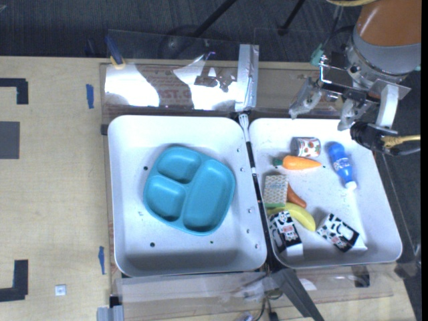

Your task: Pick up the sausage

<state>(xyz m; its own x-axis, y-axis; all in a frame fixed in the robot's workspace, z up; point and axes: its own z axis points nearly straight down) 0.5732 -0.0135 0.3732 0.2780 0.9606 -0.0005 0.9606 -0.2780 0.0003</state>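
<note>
Overhead slanted view of a wooden bench carrying two shallow white plastic bins side by side. The left bin (127, 139) holds a blue sectioned plastic plate (189, 189) lying flat near its centre. The right bin (381, 199) holds the loose items.

The small reddish-orange sausage (295, 196) lies near the middle of the right bin, toward its left side. It is tilted, wedged between a beige ridged block (275, 188) on its left and a yellow toy banana (299, 217) just below it, and it seems to touch both.

Farther back lie an orange toy carrot (302, 164), a small printed can (306, 146) just behind it, and a blue plastic bottle (341, 165) to the right. Two black-and-white patterned cartons sit at the near side, one (286, 233) under the banana, the other (338, 233) to its right.

The grey arm's two-finger gripper (323, 111) hangs over the far rim of the right bin, well apart from the sausage. Its fingers are spread, with nothing between them.
</note>
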